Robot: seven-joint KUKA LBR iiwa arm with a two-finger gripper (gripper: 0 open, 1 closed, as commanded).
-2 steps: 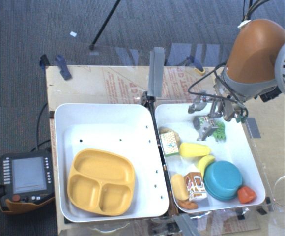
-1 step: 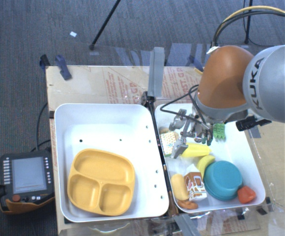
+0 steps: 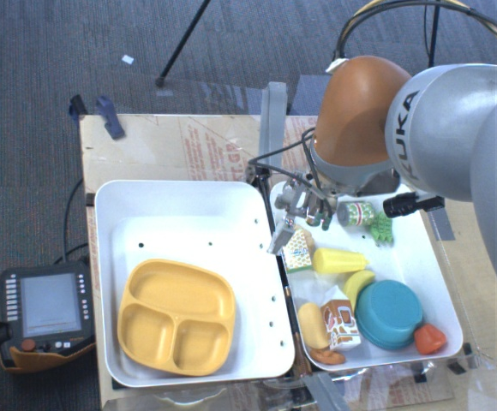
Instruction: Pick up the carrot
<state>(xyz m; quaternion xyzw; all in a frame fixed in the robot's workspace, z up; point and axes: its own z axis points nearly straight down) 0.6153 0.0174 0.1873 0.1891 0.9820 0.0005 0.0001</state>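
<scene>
The carrot [image 3: 328,358] looks like a thin orange piece lying at the near edge of the right bin [image 3: 441,281], mostly hidden under a small red and white carton [image 3: 342,324]. My gripper [image 3: 298,212] hangs low over the far left corner of that bin, above a patterned box [image 3: 297,249]. It is well away from the carrot, which lies toward the near side of the bin. Nothing is visibly held in it.
The right bin is crowded: a yellow block [image 3: 338,260], a blue bowl [image 3: 389,313], a tan bun-like item [image 3: 313,324], an orange-red piece [image 3: 429,338], a can [image 3: 356,212] and a green toy [image 3: 379,228]. The left bin [image 3: 180,208] holds a yellow divided plate [image 3: 177,315].
</scene>
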